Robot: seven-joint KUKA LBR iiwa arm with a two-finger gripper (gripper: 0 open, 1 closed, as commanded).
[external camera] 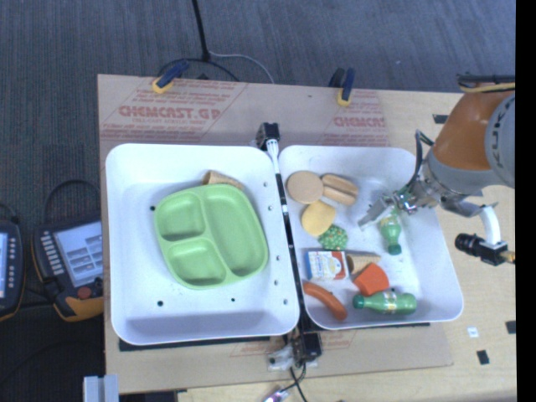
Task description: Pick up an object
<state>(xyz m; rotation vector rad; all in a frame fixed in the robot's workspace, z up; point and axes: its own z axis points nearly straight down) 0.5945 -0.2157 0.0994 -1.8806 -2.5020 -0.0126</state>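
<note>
Dark grey carpet surrounds a brown bench (167, 115) bearing two shallow white bins. In the left bin (126, 224) lies a green divided plate (209, 234). Crowded in the right bin (435, 258) are toy foods: a round tan bun (303, 187), a hot dog (339, 189), a small green bottle (391, 234), an orange block (371, 278) and a larger green bottle (385, 303) lying flat on the near side. Over this bin's right part, the gripper (387, 208) points left with fingers parted; nothing sits between them, and the small green bottle is just nearer than its tips.

A tan object (223, 178) lies mostly hidden behind the green plate (211, 234).
</note>
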